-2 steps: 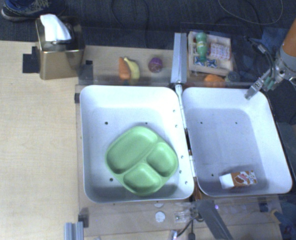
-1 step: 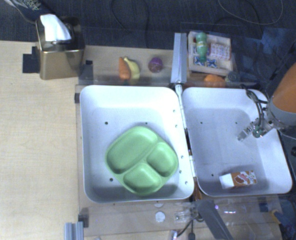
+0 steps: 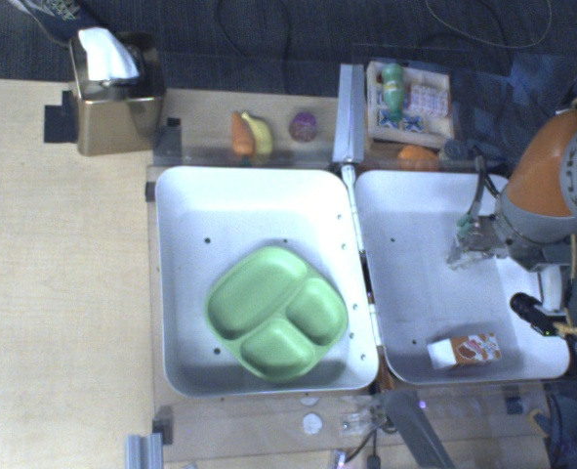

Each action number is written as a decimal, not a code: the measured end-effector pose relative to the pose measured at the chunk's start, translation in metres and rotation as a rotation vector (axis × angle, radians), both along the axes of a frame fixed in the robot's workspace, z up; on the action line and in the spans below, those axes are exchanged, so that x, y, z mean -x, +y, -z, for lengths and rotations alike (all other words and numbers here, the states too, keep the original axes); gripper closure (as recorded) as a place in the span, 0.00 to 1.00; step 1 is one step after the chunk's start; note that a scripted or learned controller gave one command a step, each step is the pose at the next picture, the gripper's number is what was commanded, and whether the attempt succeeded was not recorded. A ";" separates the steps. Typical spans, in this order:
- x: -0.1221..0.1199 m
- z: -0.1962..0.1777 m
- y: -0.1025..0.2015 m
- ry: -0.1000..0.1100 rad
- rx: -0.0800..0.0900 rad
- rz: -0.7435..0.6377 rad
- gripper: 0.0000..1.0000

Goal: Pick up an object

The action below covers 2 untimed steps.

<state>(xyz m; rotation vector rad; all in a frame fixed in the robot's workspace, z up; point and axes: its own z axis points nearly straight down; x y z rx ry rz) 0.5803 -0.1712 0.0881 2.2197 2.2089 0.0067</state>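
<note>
The two-finger metal gripper (image 3: 467,245) hangs over the right shallow white bin (image 3: 415,291), toward its right wall, below the grey arm with its orange band (image 3: 550,186); whether it is open or closed cannot be told from this view, and nothing is seen held in it.

Nearest the camera, a small orange-and-white carton (image 3: 466,350) lies flat on its side by the front wall of the right bin, well apart from the gripper and in front of it, slightly to its left or directly below in the picture.

In the left shallow white bin (image 3: 185,262) rests a light green plastic divided tray (image 3: 276,312) with three compartments, turned at an angle, toward the front.

Beyond the bins, on the wooden ledge, stand an orange carrot-like toy (image 3: 240,135) touching a yellow banana toy (image 3: 260,134), with a purple round toy (image 3: 304,126) near them. Farther right lie a colourful printed box (image 3: 409,100) and a small orange fruit toy (image 3: 417,156). At far left sits a brown box (image 3: 115,115) with white material on top.
</note>
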 end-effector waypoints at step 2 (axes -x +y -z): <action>-0.016 -0.122 0.088 0.008 -0.004 -0.034 1.00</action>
